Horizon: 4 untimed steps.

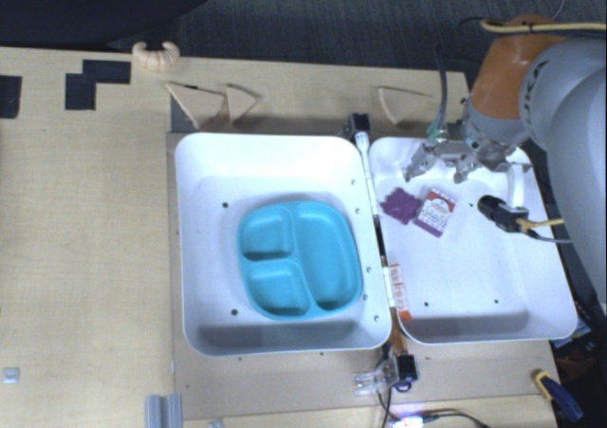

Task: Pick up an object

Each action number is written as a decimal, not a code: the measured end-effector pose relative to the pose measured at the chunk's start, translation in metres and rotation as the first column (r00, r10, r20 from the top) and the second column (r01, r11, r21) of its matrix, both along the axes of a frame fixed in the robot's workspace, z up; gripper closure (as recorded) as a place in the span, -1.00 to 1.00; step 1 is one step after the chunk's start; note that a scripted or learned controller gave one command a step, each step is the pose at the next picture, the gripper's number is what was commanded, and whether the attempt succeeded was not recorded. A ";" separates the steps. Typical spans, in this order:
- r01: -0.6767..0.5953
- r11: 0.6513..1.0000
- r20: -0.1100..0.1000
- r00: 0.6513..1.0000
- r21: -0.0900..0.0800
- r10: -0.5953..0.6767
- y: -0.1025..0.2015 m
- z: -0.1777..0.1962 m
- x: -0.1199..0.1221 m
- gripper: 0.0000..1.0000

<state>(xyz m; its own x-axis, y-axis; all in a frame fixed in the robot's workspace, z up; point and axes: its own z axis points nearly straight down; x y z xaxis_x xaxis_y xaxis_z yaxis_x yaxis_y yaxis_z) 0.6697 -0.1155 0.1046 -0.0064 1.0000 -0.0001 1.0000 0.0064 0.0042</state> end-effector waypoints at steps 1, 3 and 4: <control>0.003 1.000 0.006 1.000 -0.001 -0.003 -0.002 -0.016 -0.074 -1.00; 0.001 1.000 -0.001 1.000 0.001 -0.001 0.070 0.080 -0.129 1.00; 0.002 1.000 -0.004 1.000 0.002 -0.002 0.097 0.117 -0.183 1.00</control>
